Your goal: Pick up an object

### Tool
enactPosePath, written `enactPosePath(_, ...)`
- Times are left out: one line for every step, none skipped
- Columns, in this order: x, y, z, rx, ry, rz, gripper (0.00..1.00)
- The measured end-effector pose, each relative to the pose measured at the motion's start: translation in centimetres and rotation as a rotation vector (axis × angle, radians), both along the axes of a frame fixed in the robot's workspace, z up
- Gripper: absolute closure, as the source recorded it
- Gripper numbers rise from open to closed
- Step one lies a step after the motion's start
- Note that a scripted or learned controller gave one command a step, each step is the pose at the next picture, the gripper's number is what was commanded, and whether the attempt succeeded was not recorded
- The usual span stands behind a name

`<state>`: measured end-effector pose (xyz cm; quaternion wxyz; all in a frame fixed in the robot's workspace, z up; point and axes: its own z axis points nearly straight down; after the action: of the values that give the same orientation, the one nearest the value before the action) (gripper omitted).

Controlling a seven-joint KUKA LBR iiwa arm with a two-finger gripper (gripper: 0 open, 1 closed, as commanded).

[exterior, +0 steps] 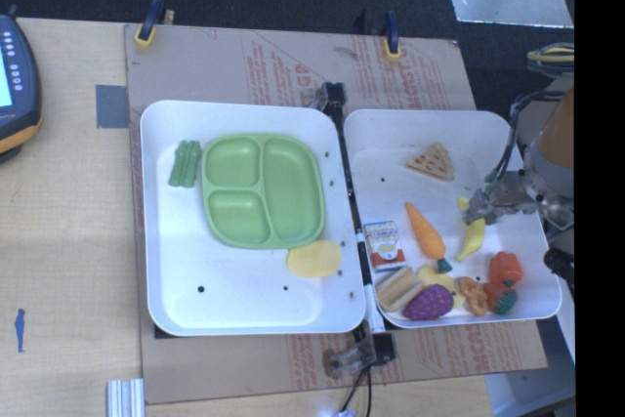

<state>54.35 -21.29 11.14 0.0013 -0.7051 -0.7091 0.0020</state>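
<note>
The gripper (485, 207) is hovering at the right bin's (391, 127) far edge, and honestly I can't tell how it's set. A smooth plastic banana (473, 238) is lying just below it, a tapered orange carrot (425, 229) sitting beyond that. The glossy bins are resting on cardboard over a wooden desk (68, 239).

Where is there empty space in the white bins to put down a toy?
Bare floor: left bin below the green plate, left of the yellow piece; right bin between waffle and carrot. Crowded: the right bin's bottom, around the grapes, and by the hand.
</note>
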Motion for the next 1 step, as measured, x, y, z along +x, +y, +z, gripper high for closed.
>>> enactPosePath(2.68, 8.81, 10.96, 0.003, -0.011, 0.008, 1.00)
